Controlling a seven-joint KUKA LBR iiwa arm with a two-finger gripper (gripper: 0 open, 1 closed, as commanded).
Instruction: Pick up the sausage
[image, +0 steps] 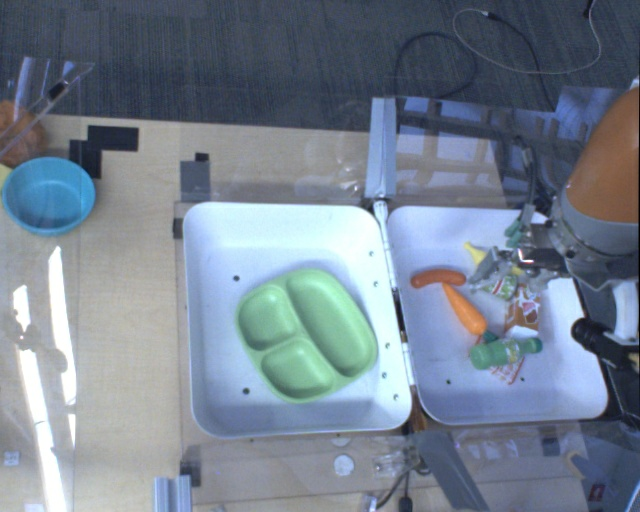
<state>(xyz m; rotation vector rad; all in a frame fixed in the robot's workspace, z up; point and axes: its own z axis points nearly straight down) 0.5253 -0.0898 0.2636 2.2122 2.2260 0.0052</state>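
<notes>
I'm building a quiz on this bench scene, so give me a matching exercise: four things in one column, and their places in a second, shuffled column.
Things:
1. green three-compartment plastic plate
2. reddish-orange sausage
3. round blue bowl
4. small green bottle

Places:
A. on the bench, left of both bins
B. in the left white bin
C. right white bin, just above the orange carrot
D. right white bin, below the carrot

Pairs: 1-B, 2-C, 3-A, 4-D

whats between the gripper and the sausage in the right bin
In the camera view, bare white floor of the right bin and a small yellow item lie between the gripper and the sausage.
</notes>
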